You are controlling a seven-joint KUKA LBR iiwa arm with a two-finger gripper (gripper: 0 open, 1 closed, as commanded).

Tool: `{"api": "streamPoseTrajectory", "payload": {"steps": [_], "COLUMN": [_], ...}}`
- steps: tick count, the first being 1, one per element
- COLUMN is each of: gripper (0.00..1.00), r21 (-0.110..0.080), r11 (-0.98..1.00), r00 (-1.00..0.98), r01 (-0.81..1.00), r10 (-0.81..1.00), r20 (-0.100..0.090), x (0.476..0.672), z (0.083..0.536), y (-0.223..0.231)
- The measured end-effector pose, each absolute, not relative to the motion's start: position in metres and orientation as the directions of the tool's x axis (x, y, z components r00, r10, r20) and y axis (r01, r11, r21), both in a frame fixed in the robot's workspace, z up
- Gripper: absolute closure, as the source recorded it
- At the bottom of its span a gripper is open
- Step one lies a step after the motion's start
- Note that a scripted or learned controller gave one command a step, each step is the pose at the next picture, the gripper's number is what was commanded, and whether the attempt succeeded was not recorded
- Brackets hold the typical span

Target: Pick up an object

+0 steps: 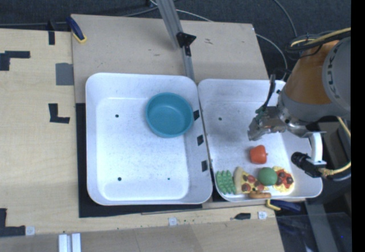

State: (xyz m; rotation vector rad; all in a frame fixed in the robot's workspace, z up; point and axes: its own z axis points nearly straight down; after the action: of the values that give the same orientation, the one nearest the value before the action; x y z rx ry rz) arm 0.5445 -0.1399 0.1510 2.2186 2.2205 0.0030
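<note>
Gripper [258, 129] just above red tomato [258, 154], toy food cluster [256, 180] beyond

Teal bowl [169, 114]; red, maybe tomato [258, 154]; speckled white bins [102, 148].

The robot's arm [336, 82] is a thick, rounded limb with a smooth grey shell, wrapped above the wrist by a broad, glossy orange band [308, 77]. A yellow cable and a darker one loop over the top of that band. Below it the wrist narrows into a compact grey metal gripper [258, 126] of blocky, angular parts. A white bracket with a black cylindrical fitting [305, 164] sticks out of the arm's lower side, and thin wires trail from it.
</note>
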Motion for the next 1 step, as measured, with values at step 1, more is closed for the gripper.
{"api": "streamPoseTrajectory", "payload": {"steps": [1], "gripper": [1.0], "r21": [0.003], "r11": [0.0], "r00": [0.0], "r01": [1.0], "r10": [1.0], "r20": [-0.001], "x": [0.5438], "z": [0.194], "y": [-0.1449]}}
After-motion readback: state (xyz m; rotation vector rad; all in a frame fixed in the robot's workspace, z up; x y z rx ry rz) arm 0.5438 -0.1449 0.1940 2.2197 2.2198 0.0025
